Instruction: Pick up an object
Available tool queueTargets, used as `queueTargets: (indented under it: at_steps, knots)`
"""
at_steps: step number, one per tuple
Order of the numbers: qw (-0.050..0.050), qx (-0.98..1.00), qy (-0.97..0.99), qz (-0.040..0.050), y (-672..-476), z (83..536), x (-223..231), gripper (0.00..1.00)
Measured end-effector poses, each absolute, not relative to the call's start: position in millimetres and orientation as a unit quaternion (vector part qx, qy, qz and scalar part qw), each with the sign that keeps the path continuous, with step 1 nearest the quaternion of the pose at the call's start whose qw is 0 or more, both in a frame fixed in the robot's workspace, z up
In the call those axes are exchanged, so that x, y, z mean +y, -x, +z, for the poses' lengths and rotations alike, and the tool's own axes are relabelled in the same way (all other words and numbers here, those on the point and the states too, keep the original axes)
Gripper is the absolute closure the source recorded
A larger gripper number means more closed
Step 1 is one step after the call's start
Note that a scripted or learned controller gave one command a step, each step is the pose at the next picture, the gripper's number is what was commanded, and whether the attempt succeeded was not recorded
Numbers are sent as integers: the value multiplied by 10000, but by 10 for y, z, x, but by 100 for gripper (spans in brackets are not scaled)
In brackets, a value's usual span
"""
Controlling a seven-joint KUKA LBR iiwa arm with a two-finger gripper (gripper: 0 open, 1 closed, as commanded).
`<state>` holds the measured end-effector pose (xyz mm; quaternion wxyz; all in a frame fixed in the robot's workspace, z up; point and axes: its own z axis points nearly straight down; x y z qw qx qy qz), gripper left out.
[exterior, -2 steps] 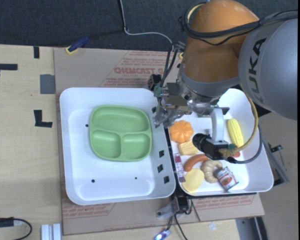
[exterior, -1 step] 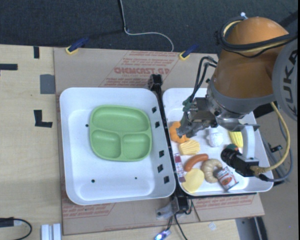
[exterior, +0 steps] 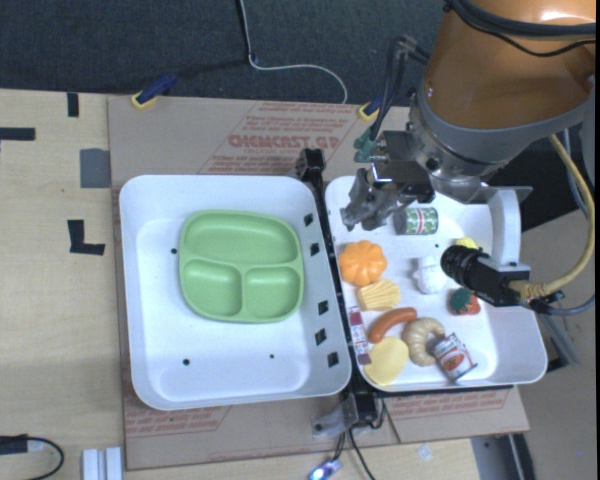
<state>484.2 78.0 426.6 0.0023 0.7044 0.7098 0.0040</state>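
Hovering over the right bin's (exterior: pixel 525 363) back-left corner, the gripper (exterior: pixel 365 211) hangs above the pumpkin (exterior: pixel 362 262). Its grip cannot be told. The can (exterior: pixel 417 220) sits just beside.

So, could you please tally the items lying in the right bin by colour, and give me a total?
Orange: 1, the pumpkin
Yellow: 2, the ridged wedge and the lemon
Red-orange: 1, the sausage
Tan: 1, the croissant
Green-labelled: 1, the can
Red-labelled: 1, the can
White: 1, the small piece
Red and green: 1, the strawberry
Total: 9
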Motion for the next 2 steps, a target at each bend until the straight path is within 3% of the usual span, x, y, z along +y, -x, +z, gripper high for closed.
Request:
queueTargets:
  at_steps: [2]
  knots:
    - [-4, 7084, -7058, -23, -4840, 4402, 757, 100]
